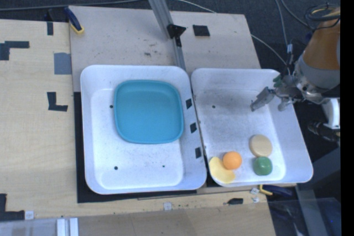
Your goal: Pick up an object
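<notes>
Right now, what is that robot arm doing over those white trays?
The robot arm's gripper hangs over the upper part of the right bin, with nothing between its fingers, which look spread apart. It is trying to pick something up. Four small things sit together at the near end of that bin: an orange ball, a green ball, a beige round piece and a yellow piece. The left bin holds a blue plate. Nothing has been grabbed yet.

Arm w/ orange band reaches in from right, gripper (272,99) angled down-left, fingers apart, nothing btwn them.
</notes>
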`<state>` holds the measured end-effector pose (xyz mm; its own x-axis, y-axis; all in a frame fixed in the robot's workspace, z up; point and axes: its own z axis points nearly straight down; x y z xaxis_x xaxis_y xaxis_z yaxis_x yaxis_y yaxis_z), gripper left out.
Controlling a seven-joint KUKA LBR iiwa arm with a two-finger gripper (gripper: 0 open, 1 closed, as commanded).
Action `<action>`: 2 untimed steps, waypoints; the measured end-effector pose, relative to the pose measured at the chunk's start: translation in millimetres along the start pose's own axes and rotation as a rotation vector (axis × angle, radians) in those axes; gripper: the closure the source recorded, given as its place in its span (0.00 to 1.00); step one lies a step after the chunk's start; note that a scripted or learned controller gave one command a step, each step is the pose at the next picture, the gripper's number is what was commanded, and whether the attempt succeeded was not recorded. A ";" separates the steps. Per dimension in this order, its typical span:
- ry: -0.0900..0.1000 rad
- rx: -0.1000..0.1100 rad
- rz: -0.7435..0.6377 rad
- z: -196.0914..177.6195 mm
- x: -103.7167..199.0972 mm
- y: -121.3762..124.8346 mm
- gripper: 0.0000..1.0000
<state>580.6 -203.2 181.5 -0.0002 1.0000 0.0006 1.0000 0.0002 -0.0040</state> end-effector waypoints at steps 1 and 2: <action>0.000 0.000 -0.001 45.4 5.5 4.5 0.00; -0.001 -0.003 -0.001 93.5 5.9 4.8 0.00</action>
<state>585.0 -197.3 88.0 -0.0010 1.0000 -0.0005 1.0000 0.0010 -0.0006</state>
